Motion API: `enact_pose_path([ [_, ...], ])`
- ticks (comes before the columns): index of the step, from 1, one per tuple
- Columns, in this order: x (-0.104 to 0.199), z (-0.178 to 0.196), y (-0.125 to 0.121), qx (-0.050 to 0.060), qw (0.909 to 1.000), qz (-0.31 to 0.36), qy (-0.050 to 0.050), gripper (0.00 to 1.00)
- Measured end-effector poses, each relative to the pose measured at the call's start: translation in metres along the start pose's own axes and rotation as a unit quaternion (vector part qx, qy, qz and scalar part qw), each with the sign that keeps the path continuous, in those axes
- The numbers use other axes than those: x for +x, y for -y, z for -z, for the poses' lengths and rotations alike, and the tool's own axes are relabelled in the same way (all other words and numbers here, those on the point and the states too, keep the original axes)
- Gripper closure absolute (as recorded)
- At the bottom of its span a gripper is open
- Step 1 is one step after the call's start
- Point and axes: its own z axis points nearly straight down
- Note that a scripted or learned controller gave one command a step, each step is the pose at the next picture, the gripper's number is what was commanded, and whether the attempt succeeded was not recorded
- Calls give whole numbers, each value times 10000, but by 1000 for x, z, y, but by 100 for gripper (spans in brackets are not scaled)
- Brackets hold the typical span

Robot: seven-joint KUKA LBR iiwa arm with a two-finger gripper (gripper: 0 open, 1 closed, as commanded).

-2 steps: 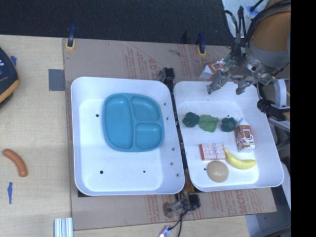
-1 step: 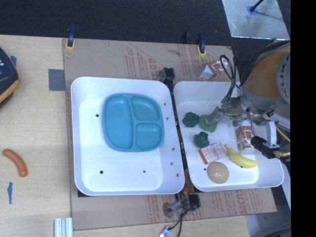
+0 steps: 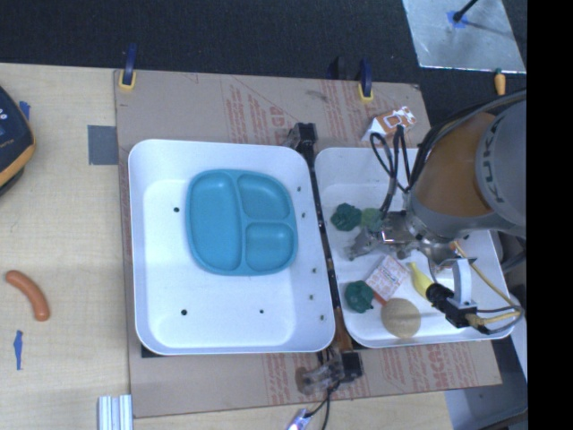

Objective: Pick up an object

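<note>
Even, fairly bright overhead light washes the two white bins (image 3: 148,240), nearly bleaching their walls. Shadows stay soft and short, darkest under the arm (image 3: 466,173). The whole picture is slightly soft and grainy, small items blurred.

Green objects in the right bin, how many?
2. One green object sits near the right bin's upper left, the other lower down beside the tan ball. The arm may hide more.

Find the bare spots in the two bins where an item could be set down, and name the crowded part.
Left bin: free floor below the blue divided plate and along its left wall. Right bin: crowded; green pieces, a packet, a tan ball and the tool fill it.
</note>
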Motion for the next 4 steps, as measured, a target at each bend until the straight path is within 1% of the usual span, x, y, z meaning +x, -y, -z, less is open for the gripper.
enact_pose_path([
  [1, -3, 1, -70, -15, 10000, -15, -1, 0],
  [2, -6, 0, -55, 0, 10000, -10, 2, 0],
  [3, -7, 11, -55, 6, 10000, 1, 8, 100],
  [4, -7, 11, -55, 7, 10000, 3, 10, 0],
])
